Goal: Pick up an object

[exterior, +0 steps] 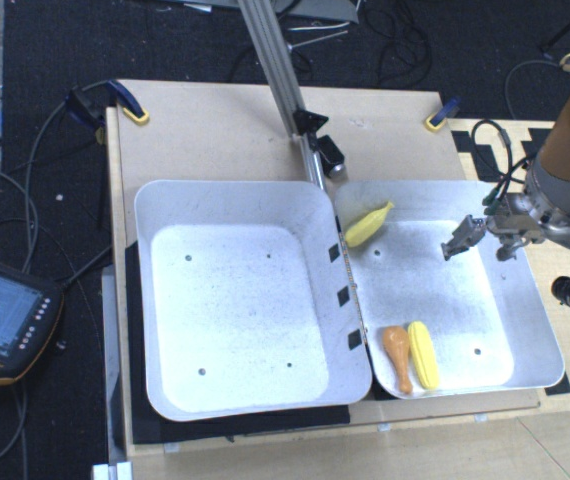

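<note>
1. The arm is reaching in from the right, and its gripper (480, 238) is hovering above the right bin (525, 298), over bare floor near the bin's right side.
2. The fingers (457, 244) are looking spread apart and released, with nothing sitting between them.
3. Three candidates are lying in the right bin: a yellow banana-like piece (367, 225) near the upper left corner, close to the divider, and an orange pear-shaped toy (399, 352) touching a yellow corn-like piece (424, 354) near the bottom edge.
4. The left bin (235, 298) is sitting beside it on the tabletop (215, 128), playing no part in this step.
5. All three objects are lying well apart from the gripper, so closing from here would probably be grabbing air.
6. The orange toy and the yellow corn-like piece are pressing together, so a descent there is risking a finger landing on top of one or pushing both away.
7. The banana-like piece is resting near the bin wall, where a finger could be striking the rim instead of sliding alongside.
8. The rounded shapes may be rolling or squirting out under an off-centre squeeze.
</note>
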Controlling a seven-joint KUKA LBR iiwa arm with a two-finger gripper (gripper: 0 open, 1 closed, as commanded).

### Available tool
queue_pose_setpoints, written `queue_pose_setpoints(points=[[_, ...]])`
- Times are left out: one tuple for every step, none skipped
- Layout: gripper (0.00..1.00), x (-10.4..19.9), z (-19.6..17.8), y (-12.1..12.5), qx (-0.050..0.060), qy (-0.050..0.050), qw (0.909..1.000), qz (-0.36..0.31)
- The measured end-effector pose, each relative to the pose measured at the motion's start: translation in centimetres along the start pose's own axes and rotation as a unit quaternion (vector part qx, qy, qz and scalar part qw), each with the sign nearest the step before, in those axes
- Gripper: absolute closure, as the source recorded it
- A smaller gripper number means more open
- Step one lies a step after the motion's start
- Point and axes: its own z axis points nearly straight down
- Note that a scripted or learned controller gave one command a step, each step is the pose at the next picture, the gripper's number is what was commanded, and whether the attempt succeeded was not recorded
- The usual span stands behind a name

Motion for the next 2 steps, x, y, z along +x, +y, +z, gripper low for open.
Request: queue_pose_setpoints(points=[[0.00,-0.5,5.7,0.6,0.002,0.001,1.0000,0.000],[0.00,-0.6,10.0,0.5,0.002,0.001,1.0000,0.000]])
